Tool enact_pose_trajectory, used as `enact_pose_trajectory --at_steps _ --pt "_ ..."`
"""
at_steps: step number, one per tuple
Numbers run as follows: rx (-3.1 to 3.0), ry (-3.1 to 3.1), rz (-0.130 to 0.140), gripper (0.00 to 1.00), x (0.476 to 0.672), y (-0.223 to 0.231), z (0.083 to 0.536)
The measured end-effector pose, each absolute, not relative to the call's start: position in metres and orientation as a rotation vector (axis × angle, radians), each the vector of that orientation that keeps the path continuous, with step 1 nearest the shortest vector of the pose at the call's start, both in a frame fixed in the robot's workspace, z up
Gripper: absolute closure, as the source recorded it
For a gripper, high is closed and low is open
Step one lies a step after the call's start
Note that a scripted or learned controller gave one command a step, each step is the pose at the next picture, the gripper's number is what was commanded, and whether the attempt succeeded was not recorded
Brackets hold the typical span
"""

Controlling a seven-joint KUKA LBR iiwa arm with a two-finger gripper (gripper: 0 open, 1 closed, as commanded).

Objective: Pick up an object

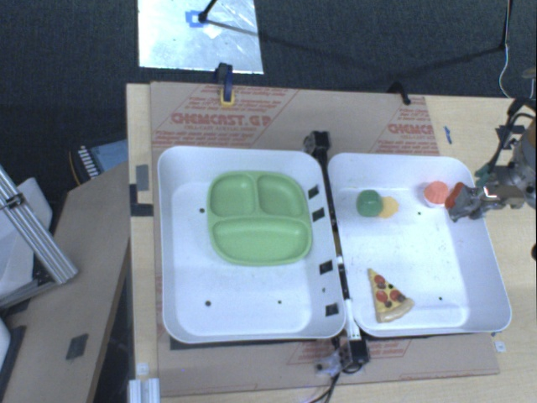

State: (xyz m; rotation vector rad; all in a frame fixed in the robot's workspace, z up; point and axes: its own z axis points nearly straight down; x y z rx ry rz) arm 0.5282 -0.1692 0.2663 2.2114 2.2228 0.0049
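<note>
tool (466, 201) at right bin's (436, 309) far right rim, beside orange-red piece (436, 193) (finger state cannot be told) | green ball (368, 202) touching yellow piece (388, 207) in same bin | pizza slice (388, 295) near front edge | green divided plate (258, 218) in left bin (193, 309)

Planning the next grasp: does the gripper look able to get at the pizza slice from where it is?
Probably yes. The pizza slice lies flat in the right bin, nothing on or against it, and the gripper sits at that bin's far right edge with bare floor between.
</note>
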Motion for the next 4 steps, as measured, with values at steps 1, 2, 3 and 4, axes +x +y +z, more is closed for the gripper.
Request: enact_pose_trajectory --at_steps 1,2,3,4 --pt "2.212 2.229 0.002 1.00 0.536 -0.124 0.263" --pt "2.211 2.232 0.003 1.00 0.530 -0.065 0.250" --pt "2.210 2.232 0.004 1.00 0.530 -0.020 0.251" --pt "2.211 2.233 0.003 1.00 0.525 0.031 0.235"
